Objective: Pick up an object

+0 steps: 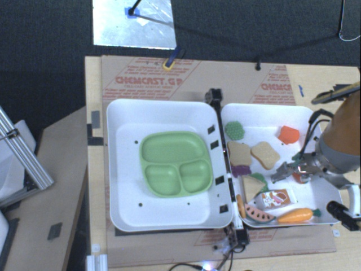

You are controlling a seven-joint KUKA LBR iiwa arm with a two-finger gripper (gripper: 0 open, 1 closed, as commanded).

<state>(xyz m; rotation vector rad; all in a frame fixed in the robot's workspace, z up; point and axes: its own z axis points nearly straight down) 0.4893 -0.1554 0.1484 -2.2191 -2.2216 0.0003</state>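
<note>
Nothing lifted yet, as far as the view shows. The end effector [287,171] sits low inside the right bin [265,113], reaching in from the right wall toward the bin's middle; its dark tip points left at the bread slice [264,154] and ends just beside it, and I cannot tell its state or whether anything is caught in it. A small red thing [300,177] shows just under the wrist, too hidden to identify. Candidates for the pick all lie in the right bin: green ball [234,130] near the top left, orange block [289,134] near the top, a second bread piece [238,152] with a purple item [241,169] touching its lower edge, a carton [274,199] below the end effector, then a watermelon slice [260,213] and carrot [295,215] along the front wall. Judgement: approach done, grasp and lift both remain. Room: the right bin is crowded along its left and front walls, so a sideways sweep would likely push items into the divider between the 2 bins; the bare patch is the upper right floor, between the orange block and the arm. Straight up looks like the clearest exit. The left bin [121,151] holds only 1 green tray [175,164], well apart from the arm. Bins lie on the bench [141,78], its edges well clear.
</note>
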